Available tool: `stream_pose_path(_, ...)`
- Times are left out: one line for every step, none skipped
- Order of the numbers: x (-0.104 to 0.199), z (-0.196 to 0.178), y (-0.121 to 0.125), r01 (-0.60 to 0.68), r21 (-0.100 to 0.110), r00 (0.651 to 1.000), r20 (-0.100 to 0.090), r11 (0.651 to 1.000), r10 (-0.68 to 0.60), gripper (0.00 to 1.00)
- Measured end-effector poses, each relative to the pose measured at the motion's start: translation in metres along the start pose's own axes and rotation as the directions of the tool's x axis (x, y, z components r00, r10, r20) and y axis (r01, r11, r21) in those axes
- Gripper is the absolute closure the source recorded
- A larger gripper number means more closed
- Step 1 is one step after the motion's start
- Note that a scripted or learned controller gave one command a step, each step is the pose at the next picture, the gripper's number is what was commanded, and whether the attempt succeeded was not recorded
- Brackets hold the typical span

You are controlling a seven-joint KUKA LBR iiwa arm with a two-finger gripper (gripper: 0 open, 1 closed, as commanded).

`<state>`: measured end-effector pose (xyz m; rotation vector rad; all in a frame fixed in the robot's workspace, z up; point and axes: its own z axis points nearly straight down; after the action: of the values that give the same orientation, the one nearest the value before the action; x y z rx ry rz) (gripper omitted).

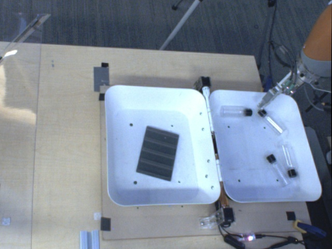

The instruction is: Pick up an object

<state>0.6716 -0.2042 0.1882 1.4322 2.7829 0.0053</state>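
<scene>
Two white bins (119, 191), a dark grey ribbed pad (158, 153), clear black-capped vials (233, 110), on a pale wood bench (57, 154).

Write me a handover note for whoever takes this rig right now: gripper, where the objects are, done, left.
Gripper: over the back edge of the right white bin, nothing visibly in it.
Right bin contents: clear plastic vial with black cap at the back, a second clear vial lying at a slant just right of it, a third clear vial near the right wall, and a small black cap lying loose.
Left white bin: one dark grey ribbed rectangular block, lying flat.
Done: nothing picked yet.
Left: grasp and lift one object; the slanted vial sits nearest the gripper.
</scene>
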Motion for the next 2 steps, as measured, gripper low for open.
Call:
stream_pose_path(0.034, 0.083, 0.019, 0.014, 0.012, 1.000, -0.004, 1.000, -0.014, 0.00)
stream_pose_path(0.048, -0.188, 0.036, 0.060, -0.002, 0.998, 0.002, 0.998, -0.060, 0.00)
